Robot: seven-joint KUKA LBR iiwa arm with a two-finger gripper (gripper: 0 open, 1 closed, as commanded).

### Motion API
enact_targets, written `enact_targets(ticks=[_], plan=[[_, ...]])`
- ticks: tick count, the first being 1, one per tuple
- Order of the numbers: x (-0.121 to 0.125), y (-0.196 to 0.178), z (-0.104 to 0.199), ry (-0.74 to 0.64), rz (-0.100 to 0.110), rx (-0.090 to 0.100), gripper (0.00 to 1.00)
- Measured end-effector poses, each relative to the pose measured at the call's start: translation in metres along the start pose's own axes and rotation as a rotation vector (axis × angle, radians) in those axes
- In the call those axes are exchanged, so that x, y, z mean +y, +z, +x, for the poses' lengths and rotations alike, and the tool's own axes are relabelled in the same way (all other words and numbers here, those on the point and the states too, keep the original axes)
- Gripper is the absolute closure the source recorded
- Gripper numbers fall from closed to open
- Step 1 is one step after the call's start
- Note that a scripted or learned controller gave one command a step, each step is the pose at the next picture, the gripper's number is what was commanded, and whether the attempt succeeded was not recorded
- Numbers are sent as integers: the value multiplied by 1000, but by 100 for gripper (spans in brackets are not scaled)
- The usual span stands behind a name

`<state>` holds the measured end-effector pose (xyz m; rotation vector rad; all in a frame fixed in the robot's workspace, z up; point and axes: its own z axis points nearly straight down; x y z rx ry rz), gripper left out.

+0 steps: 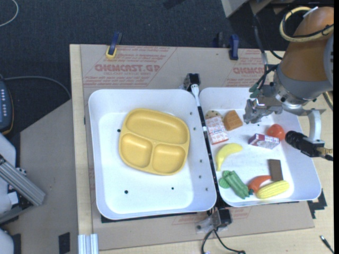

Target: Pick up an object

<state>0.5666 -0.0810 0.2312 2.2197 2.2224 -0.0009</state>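
End effector (256, 111) hovers over the right bin (312, 180); can't tell its state. Nearest target: orange-brown block (233, 120) just to its left, red-white carton (264, 139) just below. Pick one, centre over it, descend straight, avoid neighbours.

Bright, even light from overhead. The white bins (106, 157) are nearly washed out, with soft, short shadows under the yellow tray (154, 141). Focus is slightly soft throughout; the dark floor (42, 25) loses detail.
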Motion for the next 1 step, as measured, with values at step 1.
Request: enact_targets(ticks=[1], plan=[[0,1,0,0,2,0,100]])
